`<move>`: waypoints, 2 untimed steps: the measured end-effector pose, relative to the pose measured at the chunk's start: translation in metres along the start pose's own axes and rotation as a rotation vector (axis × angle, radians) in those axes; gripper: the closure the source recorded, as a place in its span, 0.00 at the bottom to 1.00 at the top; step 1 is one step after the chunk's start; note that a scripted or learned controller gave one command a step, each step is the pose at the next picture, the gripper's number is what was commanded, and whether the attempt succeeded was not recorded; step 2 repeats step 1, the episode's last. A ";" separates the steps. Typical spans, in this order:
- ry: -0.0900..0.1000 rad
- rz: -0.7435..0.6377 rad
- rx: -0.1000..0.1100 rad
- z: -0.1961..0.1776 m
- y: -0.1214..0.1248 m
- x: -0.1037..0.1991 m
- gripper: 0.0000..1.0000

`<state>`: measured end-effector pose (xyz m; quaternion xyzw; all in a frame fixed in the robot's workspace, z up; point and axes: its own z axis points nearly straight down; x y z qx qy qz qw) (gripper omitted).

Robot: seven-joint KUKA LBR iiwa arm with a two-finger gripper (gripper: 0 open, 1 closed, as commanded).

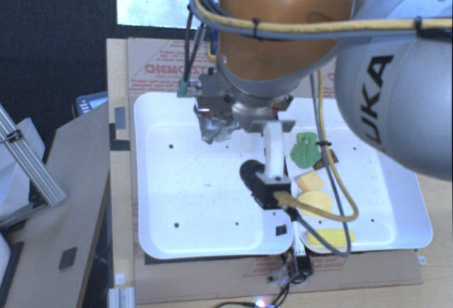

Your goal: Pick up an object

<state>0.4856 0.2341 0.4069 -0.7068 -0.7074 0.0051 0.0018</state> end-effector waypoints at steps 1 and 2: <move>0.011 -0.004 -0.023 -0.118 0.001 0.000 1.00; 0.011 -0.004 -0.023 -0.118 0.001 0.000 1.00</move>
